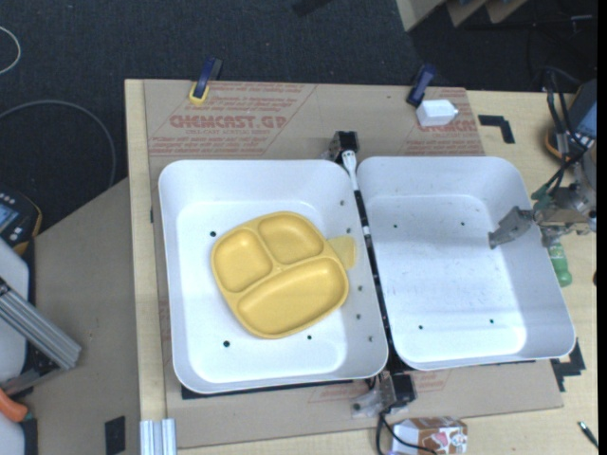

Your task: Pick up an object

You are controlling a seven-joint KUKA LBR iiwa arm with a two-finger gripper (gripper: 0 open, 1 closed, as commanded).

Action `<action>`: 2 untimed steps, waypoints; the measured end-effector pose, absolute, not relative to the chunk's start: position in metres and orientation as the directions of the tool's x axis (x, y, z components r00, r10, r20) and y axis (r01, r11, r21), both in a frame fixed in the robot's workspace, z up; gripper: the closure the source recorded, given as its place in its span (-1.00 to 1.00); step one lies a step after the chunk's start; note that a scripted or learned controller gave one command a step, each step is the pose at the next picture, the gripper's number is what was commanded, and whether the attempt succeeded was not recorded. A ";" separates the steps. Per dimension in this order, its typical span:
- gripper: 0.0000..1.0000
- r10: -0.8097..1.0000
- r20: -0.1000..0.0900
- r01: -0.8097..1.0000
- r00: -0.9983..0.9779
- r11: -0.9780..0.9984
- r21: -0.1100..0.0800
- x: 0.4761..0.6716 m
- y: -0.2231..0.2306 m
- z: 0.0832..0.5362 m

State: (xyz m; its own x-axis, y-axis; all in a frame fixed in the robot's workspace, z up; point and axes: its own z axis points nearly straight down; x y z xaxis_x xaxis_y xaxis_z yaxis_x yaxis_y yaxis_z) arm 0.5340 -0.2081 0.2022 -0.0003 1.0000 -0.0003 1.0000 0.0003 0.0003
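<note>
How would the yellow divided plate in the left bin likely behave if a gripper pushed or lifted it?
The yellow divided plate looks like rigid moulded plastic, so probably stiff and light. Lying flat, it should slide, not roll. Its shallow raised rim may offer a grip edge.

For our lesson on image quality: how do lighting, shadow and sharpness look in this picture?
Camera view: even, soft light; the yellow divided plate is fairly sharp with mild sheen and a faint shadow in the left bin; the gripper at the right bin looks soft and blurred; the floor is dark.

left bin: yellow divided plate, lying flat | right bin: pincer at right wall | counter: cardboard-topped
</note>
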 end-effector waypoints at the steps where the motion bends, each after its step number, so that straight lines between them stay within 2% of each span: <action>1: -1.00 1.000 -0.007 1.000 -0.002 0.003 0.019 0.508 -0.197 0.380; 2: -1.00 1.000 -0.003 1.000 -0.009 0.009 0.021 0.479 -0.130 0.523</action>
